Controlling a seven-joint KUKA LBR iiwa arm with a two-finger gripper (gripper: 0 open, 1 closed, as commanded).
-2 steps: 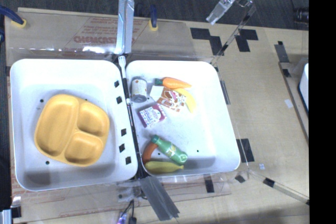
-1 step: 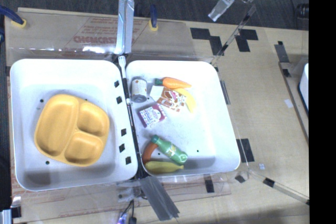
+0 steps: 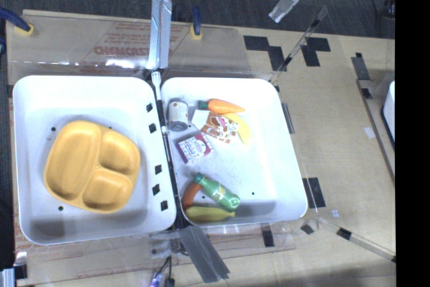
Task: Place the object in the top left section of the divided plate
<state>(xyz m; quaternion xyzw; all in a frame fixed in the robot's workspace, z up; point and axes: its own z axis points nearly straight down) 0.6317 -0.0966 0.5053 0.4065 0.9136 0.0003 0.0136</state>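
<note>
One gripper [image 3: 295, 0] hangs at the upper right of the camera view, well beyond the far rim of the bins and out over the dark floor past the bench [image 3: 342, 144]; it shows as a pale slanted blade pointing down and to the left, too small and blurred to tell how it is set or whether it has hold of anything. Nearest below it lies the right bin [image 3: 269, 144], whose contents are all well apart from the claw; a carrot [image 3: 224, 105] lies by the far wall, just beside a small silver can [image 3: 177, 115] at the bin's left edge; below the carrot sits a printed snack packet [image 3: 222, 128], touching a yellow piece [image 3: 244, 133] on its right; a purple packet [image 3: 194, 147] lies just below and left of these; near the front wall a green bottle [image 3: 218, 191] lies tilted across an orange item [image 3: 190, 194], with a yellow banana-like item [image 3: 209, 214] against the front rim. Farther left, in the left bin [image 3: 27, 144], rests the yellow divided plate [image 3: 91, 165], its three sections holding nothing; its top left section [image 3: 70, 151] is the point farthest from the claw.
</note>
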